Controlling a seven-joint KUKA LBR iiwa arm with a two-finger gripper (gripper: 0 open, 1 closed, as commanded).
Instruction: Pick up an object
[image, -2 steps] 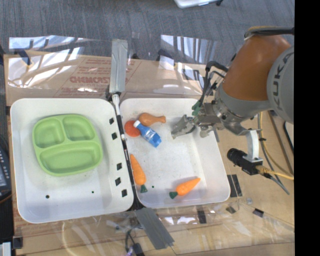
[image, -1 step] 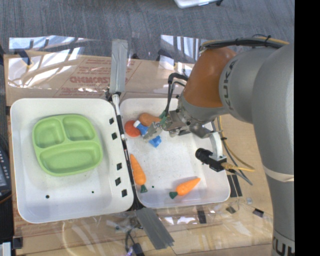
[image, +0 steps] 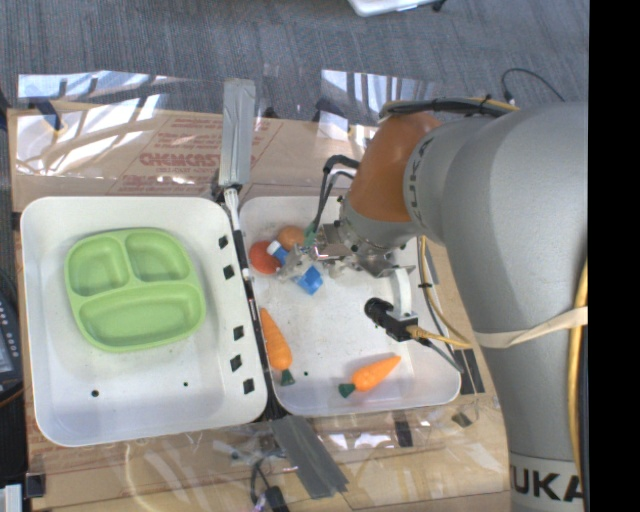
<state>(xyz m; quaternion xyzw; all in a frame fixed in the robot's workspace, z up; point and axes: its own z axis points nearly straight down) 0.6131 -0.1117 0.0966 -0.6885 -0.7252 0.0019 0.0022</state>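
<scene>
Two bins sit side by side on the bench (image: 180, 160). The left bin (image: 50, 400) holds a divided plate (image: 135, 290), lying well to the left of the fingers (image: 318, 248). The arm (image: 480, 200) reaches into the right bin (image: 330, 395) from the right, and its fingers sit near that bin's far left corner. Just left of the fingers lie a ball (image: 263, 258) and what may be a second small round thing (image: 290, 237) behind it, touching or nearly so. A small block (image: 311, 281) lies just in front of the fingers. Nearer the camera, one carrot (image: 275, 343) lies along the bin's left wall, and another carrot (image: 372, 374) lies in front of the fingers, towards the near wall.
</scene>
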